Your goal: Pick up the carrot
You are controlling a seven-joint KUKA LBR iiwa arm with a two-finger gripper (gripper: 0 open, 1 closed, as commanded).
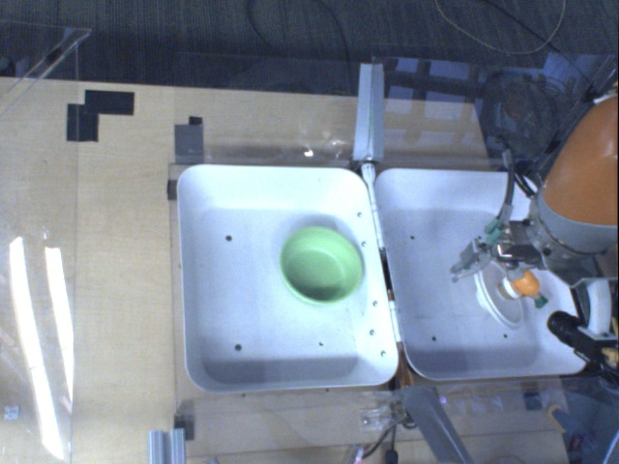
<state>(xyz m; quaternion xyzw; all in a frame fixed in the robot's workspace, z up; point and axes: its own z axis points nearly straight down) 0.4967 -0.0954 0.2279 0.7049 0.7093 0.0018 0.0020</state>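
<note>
Two shallow white bins sit side by side on the bench (pixel 97 288): the left bin (pixel 222 346) carries a green bowl (pixel 322 263) a little toward three o'clock of its middle, and the right bin (pixel 435 346) is where the work is. The arm (pixel 585 177), grey with an orange band, reaches in from three o'clock, and its gripper (pixel 505 259) hangs low over the right bin's three-o'clock half. The carrot (pixel 526 283), a small orange thing with a green tip, lies just beside the gripper at about four o'clock of it, on or near a faint clear dish (pixel 498 303) on the bin floor. Whether the jaws stand wide or narrow cannot be told from this slant, and nothing orange shows between them, so the carrot reads as not yet held. The step in hand looks like the final approach. The next move likely calls for a small shift toward four o'clock to centre on the carrot, then a descent, closing and a lift.
</note>
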